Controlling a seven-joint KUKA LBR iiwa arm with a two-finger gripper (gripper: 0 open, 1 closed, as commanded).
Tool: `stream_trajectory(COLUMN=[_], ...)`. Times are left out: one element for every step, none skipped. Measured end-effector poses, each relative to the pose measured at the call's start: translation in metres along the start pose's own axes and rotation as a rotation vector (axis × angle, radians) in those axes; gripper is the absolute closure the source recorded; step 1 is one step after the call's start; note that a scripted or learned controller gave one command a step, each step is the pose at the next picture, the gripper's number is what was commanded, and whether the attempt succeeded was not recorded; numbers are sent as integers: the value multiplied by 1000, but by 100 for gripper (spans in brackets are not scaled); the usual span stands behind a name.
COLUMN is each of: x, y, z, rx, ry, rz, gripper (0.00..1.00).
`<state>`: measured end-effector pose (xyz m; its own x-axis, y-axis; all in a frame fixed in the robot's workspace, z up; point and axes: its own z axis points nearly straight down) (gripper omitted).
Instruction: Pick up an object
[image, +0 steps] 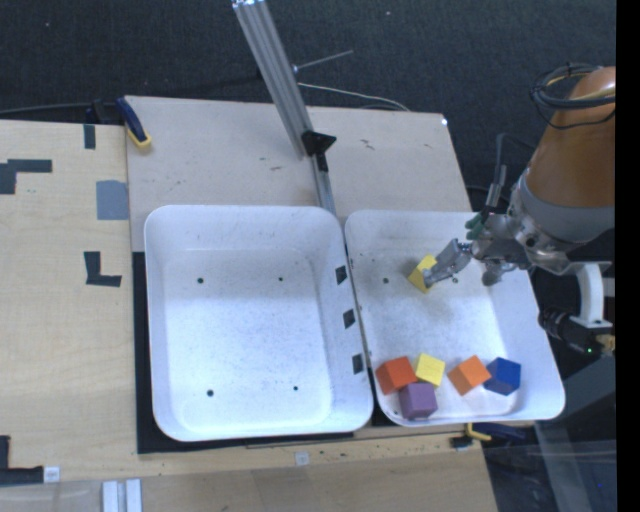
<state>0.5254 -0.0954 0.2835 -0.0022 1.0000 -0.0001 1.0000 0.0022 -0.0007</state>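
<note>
The grey arm with its orange band (585, 100) enters from the right edge of the frame and reaches over the right-hand white bin (395, 240), its jaws (440, 268) lying low in the upper middle of that bin. A small yellow block (422, 274) sits right at their tip, touching or partly covered by them; whether the jaws are spread, pressed together or pinching the block cannot be told from this slant, and whether the block is lifted off the bin floor is also unclear. Along the lower edge of the same bin a cluster of small blocks lies close together: an orange-red block (396, 373) at the left, a second yellow block (431, 369) just right of it, a purple block (418, 400) below and between those two, then an orange block (468, 375) and a blue block (503, 375) side by side at the right. The left-hand white bin (160, 300) fills the centre of the frame, its floor speckled with dark flecks. Both bins rest on a pale wooden tabletop (60, 330) marked with strips of dark tape at the left. A metal rail (280, 80) slants down from the top centre toward the gap between the bins, and a blue and yellow clamp (133, 123) sits at the upper left. No brand, label or legible writing can be made out.
</note>
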Motion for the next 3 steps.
stream_trajectory(x=[-6, -53, -49], y=[77, 107, 94], z=[58, 101, 195], rx=[4, 3, 4], ry=[-2, -3, -2], rz=[-1, 4, 1], gripper=[0, 0, 0])
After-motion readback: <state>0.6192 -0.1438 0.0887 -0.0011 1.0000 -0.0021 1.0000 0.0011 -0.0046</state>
